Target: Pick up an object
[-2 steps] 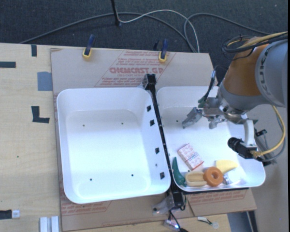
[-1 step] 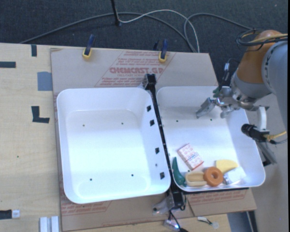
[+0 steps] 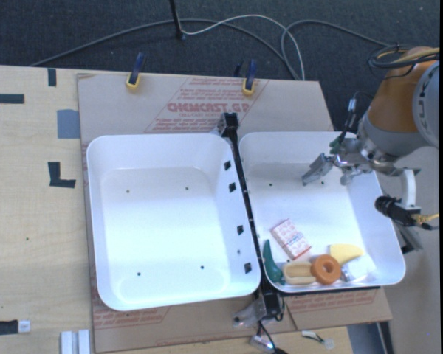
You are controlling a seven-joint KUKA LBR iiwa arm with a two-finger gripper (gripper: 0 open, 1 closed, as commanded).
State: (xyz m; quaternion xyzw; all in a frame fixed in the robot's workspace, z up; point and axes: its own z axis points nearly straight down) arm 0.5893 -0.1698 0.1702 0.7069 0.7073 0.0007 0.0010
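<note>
While dark carpet (image 3: pixel 74 13) fills the far part of the scene, with thin cables (image 3: pixel 229 22) trailing across it, a pale wooden bench (image 3: pixel 29 198) spreads below, marked here and there with dark tape pieces. On the bench lies a brown cardboard sheet (image 3: pixel 199 102) printed in red, held at its far edge by two yellow-and-blue clamps (image 3: pixel 135 73). Two shallow white bins sit side by side on the cardboard, joined along a dark seam with small black clips. The left bin (image 3: pixel 103 198) shows bare white floor with a few small dots. The right bin (image 3: pixel 369 212) holds a small cluster in its near right corner.

The grey arm (image 3: pixel 406 102), with its orange band, reaches in from the right over the far right part of the right bin. Its claw (image 3: pixel 317 169) points leftward, low above the bin's far floor, well apart from the cluster; whether its fingers are spread or closed I cannot tell, and nothing is seen between them.

In the cluster, a pink-and-white packet (image 3: pixel 290 238) lies farthest from the near wall. A yellow wedge (image 3: pixel 345 253) sits to the right. An orange ring (image 3: pixel 326 269) rests just beside a tan block (image 3: pixel 297 273), and a green piece (image 3: pixel 270 264) lies along the bin's left wall.
</note>
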